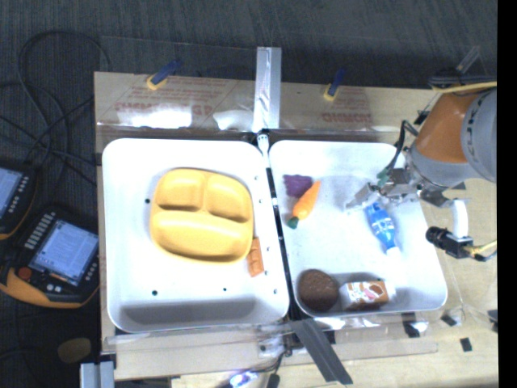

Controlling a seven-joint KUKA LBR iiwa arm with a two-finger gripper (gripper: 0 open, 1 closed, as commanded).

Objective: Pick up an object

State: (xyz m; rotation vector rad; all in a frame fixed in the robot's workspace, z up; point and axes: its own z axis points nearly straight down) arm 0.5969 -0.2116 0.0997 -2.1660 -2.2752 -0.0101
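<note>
Right now your gripper [380,191] sits at the blue bottle's [382,226] top end, at three o'clock in the right bin [420,293]; its label is unreadable. You also have one carrot [305,203], one brown ball [317,289] and one yellow tray [202,214].

Wooden bench [161,95], seemingly dark carpet [121,6]
</note>
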